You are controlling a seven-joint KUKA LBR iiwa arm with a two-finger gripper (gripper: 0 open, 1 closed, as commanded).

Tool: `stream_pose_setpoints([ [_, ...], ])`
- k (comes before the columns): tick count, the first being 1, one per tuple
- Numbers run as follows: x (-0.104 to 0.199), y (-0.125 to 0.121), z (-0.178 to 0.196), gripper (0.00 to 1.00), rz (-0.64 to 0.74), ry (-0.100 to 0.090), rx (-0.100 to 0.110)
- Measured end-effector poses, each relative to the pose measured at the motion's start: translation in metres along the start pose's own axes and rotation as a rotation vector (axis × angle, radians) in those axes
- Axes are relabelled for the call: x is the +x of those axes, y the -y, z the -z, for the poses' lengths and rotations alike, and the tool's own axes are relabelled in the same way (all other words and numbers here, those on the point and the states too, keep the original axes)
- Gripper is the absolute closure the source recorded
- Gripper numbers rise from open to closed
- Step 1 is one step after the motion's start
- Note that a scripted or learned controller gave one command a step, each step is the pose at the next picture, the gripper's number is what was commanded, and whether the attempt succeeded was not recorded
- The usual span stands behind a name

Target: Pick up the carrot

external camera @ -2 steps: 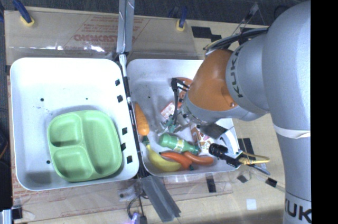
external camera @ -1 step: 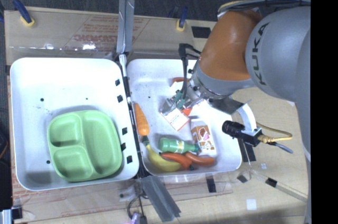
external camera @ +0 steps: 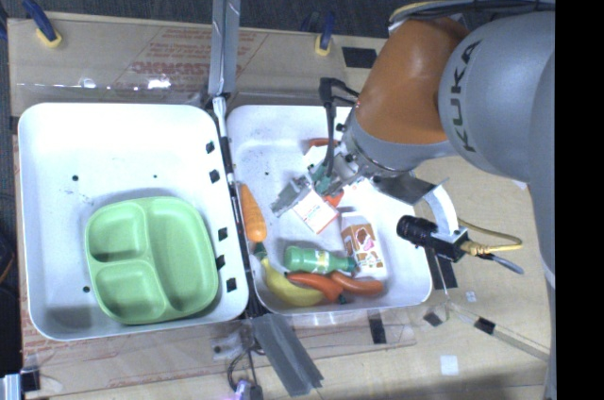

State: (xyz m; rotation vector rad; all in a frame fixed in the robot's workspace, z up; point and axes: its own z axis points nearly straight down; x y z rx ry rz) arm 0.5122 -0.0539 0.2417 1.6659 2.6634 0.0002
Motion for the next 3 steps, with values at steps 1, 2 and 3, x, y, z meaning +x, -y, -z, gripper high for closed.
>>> stream_pose_setpoints([
  [1, 0.034, -0.039, -0.051, 0.00, 0.028, -0.002, 0.004],
  [2, 0.018, -0.017, -0.051, 0.00, 0.025, -0.003, 0.004],
  [3, -0.025, 0.053, -0.123, 0.00, -0.254, -0.003, 0.005],
])
